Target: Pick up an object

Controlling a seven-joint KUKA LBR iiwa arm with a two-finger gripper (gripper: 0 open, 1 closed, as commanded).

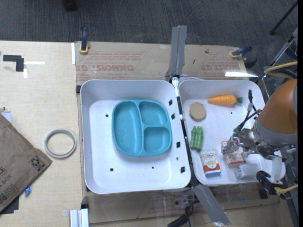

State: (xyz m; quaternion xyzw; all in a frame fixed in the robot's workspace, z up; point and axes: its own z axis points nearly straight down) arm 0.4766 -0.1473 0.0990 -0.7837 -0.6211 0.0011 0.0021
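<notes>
Bins sit side by side on the bench. The left bin [90,141] holds a teal divided plate [141,127], lying flat near its middle. The right bin [215,85] holds a carrot [221,100] near its far wall, a round tan cookie [198,110] just left of the carrot, green pods [196,137] below the cookie close to the wall between the bins, and a small carton [210,162] nearer the front. The arm [282,115], its orange band showing, reaches in from the right, and the gripper [231,147] is low over the right bin's front right part, just right of the carton. A small reddish pack [234,159] lies right at its tip; whether anything sits between the tips cannot be told. Outside the bins, a tape ring [60,143] lies on the bench to the left, beside a cardboard box [16,164].
</notes>
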